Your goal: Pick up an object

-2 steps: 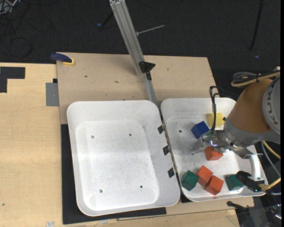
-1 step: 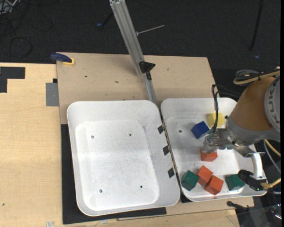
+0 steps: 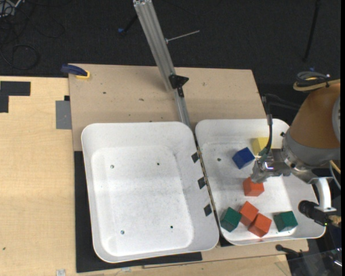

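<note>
You have the gripper [image 3: 261,173] low in the right bin [image 3: 218,132], just above and seemingly touching the top of a red block [image 3: 253,187]; whether its tips are spread or pinched you cannot tell from this slant, and nothing is visibly held between them; treat the grasp as unproven.

What could go wrong, as a judgement: the tips look set toward the far edge of the red block rather than astride it, so a close may nip one corner and flick the block aside; a lift from here may come up bare; the blue block [image 3: 242,157] and the yellow block [image 3: 260,144] sit just beside the wrist on the far side, so a sideways correction could shove them or catch one instead.

The right bin carries all the objects: the blue and yellow blocks toward its far half, the red block mid-bin, and along its near edge a green block [image 3: 230,218], two orange-red blocks [image 3: 249,211] [image 3: 260,225] touching each other, and a second green block [image 3: 285,221] farther right; the left bin [image 3: 103,132] shows bare white floor with a few dark specks.
</note>
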Action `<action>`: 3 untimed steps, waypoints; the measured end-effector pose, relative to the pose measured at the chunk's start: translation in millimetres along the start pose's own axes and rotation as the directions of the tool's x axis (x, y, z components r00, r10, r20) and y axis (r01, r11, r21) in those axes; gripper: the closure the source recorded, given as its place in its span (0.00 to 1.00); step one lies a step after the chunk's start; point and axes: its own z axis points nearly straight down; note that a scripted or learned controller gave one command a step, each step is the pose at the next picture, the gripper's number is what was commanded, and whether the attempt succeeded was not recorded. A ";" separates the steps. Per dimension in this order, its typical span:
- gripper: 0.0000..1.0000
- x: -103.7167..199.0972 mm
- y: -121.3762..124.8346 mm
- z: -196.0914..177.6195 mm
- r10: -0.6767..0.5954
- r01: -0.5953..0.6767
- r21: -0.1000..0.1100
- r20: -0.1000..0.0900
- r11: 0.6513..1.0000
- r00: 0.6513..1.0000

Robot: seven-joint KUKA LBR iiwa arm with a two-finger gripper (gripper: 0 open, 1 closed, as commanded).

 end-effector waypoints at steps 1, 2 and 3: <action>1.00 -1.0 1.1 -52.8 0.000 0.000 -0.003 0.001 1.000 1.000; 1.00 -2.1 2.0 -99.8 0.000 0.000 -0.003 0.001 1.000 1.000; 1.00 58.8 2.3 -94.0 -0.004 0.004 0.004 -0.002 1.000 1.000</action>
